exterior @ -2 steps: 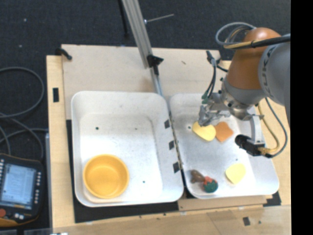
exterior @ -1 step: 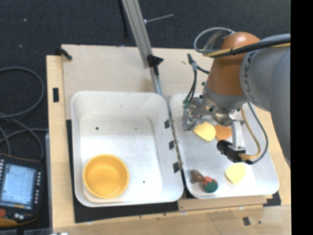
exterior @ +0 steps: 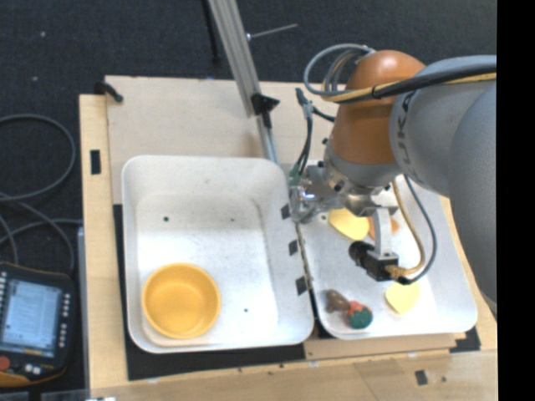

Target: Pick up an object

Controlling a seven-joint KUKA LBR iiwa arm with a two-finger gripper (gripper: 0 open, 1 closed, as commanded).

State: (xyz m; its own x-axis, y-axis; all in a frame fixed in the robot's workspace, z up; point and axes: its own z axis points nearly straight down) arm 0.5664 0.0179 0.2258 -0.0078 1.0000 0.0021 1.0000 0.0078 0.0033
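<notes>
Starting nearest: a yellow bowl (exterior: 180,299) is parked in the left bin's (exterior: 209,215) near-left corner. In the right bin (exterior: 445,301), a brown lump (exterior: 337,300), a green-and-red bit (exterior: 359,315) touching it and a flat yellow piece (exterior: 401,297) are lined up along the near wall. Farther back, a paler yellow piece (exterior: 348,225) is half covered by the gripper (exterior: 338,200), whose grip can't be made out.

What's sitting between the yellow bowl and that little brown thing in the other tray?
Nothing loose. Between the yellow bowl and the brown thing, the camera view has just bare white floor of the left bin and the bins' adjoining rims.
</notes>
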